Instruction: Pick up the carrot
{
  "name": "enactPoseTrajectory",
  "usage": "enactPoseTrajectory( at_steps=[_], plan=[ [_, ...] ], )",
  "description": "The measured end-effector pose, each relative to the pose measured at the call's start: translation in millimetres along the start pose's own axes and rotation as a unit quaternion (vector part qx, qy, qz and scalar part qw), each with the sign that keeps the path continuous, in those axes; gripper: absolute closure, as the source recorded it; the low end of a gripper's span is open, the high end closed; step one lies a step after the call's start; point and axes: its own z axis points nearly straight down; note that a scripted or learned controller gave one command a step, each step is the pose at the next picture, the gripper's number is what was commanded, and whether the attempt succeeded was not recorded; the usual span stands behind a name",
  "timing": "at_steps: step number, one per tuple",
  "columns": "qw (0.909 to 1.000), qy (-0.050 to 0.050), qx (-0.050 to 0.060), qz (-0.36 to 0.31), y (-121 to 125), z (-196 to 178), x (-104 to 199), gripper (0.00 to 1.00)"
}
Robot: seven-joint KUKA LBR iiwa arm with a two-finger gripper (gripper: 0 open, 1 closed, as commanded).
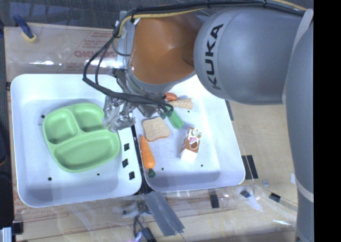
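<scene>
- The carrot lies in the right bin, against its left wall, green end toward the near edge.
- The claw hovers over the divide between the 2 bins, above the carrot.
- I cannot tell whether the claw is apart or together.

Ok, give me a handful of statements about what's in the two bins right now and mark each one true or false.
1. The carrot lies in the right-hand bin, along its left wall. True.
2. The green divided plate sits in the same bin as the carrot. False: it is in the left bin.
3. The slice of bread lies beside the carrot's upper end. True.
4. The carrot is lifted clear of the bin. False: it lies on the bin floor.
5. The gripper is over the divider between the bins, above the carrot in the view. True.
</scene>
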Motion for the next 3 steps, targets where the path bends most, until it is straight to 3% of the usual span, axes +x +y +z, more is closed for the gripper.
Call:
enactPoseTrajectory(
  at_steps=[1,3],
  plan=[
    [0.9627,0.002,-0.002,-0.271,12.4,18.4,11.6,1.0],
    [0.9616,-0.001,0.0,-0.275,14.4,-3.2,7.5,1.0]
  ],
)
